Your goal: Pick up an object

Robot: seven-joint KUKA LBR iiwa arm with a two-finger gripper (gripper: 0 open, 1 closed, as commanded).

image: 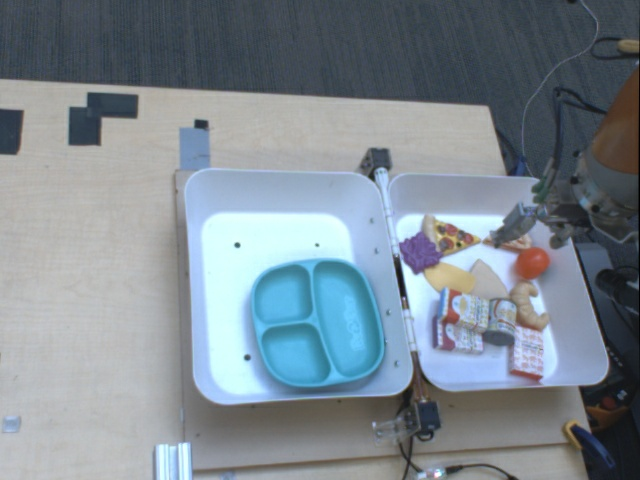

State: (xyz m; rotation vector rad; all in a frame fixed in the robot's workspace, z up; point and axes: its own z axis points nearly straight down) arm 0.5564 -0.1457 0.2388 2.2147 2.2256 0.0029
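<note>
A pale wood-grain counter [90,268] is carrying two shallow white bins side by side, their inner rims meeting at a thin central seam. The left bin [225,218] is offering the most open room: a glossy teal divided plate [318,322] with three compartments is sitting toward its near right corner, leaving bare white floor along the far and left sides.

The right bin [590,358] is crowded. A pizza slice toy [450,235] is lying near the far edge, with a purple bumpy piece [420,253] just beside it by the seam. A yellow wedge [450,277] and a pale beige wedge [490,278] are sitting in the middle, and a smooth round red tomato [534,262] is resting near the right wall. A tan lumpy piece [528,306] is lying below the tomato, and flat printed red-and-white packets [470,323] are overlapping toward the near edge, with a dark small item on top of them.

The hand [520,226] is reaching in from the right, hanging over the far right part of the right bin, just up and left of the tomato. Its grey metal fingers are appearing slightly parted, with nothing visibly between them. Whether the tips are touching the bin floor cannot be told.
</note>
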